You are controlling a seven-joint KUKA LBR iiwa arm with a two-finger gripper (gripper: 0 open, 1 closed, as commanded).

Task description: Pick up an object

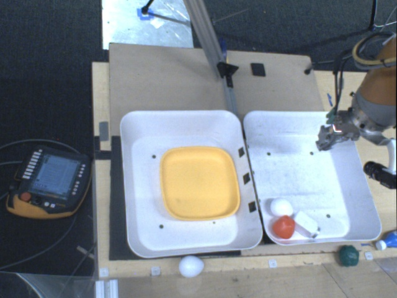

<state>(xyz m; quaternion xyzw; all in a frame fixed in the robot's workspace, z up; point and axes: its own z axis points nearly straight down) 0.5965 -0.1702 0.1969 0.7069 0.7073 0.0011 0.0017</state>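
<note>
Arm reaches in from right; gripper seemingly over right bin.

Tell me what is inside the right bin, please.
In the right bin, three things lie near the front edge: a white ball, a red ball and a small white block. The red ball partly covers the block.

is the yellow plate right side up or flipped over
Right side up, as far as the view tells: the yellow plate lies flat in the left bin, raised rim around a sunken centre.
</note>
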